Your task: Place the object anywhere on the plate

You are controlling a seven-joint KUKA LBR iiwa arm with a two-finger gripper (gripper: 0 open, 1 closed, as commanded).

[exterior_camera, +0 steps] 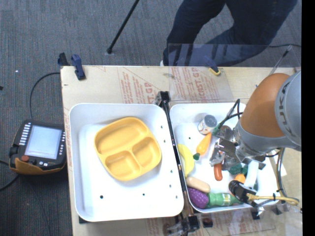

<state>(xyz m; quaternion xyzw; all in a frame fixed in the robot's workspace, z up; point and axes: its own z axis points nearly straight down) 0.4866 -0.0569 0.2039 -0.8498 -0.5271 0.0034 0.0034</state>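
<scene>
Hovering: tool (220, 157) just above hot dog (218, 171), right bin; finger state unclear.

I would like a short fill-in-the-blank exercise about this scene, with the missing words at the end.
1. The yellow plate lies in the ____ bin.
2. The plate has ____ compartments.
3. The carrot lies in the ____ bin.
4. The grapes are ____ in colour.

Missing words: left; three; right; purple
</scene>
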